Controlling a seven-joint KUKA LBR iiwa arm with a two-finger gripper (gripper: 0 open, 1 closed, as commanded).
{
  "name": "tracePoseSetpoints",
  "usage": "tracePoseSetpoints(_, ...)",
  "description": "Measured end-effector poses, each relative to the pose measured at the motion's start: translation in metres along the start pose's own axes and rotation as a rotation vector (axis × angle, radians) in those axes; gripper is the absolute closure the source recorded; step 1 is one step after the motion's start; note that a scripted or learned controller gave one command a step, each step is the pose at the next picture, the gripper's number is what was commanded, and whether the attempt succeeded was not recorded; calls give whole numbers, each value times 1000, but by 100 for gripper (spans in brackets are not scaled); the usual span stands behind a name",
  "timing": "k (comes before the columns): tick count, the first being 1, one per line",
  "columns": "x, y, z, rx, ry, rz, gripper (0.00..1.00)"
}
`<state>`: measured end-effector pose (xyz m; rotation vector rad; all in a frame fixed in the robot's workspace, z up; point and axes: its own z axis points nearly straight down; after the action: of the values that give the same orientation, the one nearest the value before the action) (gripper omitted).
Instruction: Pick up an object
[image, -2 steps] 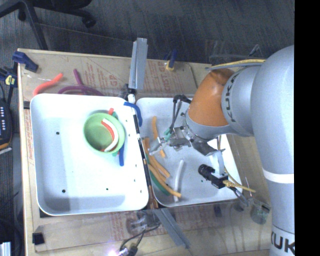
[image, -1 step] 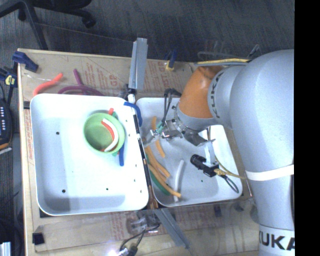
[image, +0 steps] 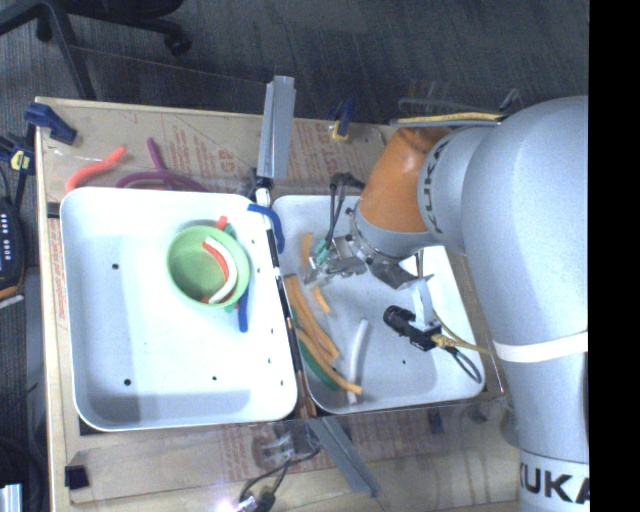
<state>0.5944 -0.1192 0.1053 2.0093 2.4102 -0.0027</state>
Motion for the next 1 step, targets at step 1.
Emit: tracePoseSetpoints(1, 36, 51, -112, 0, 3, -432, 100)
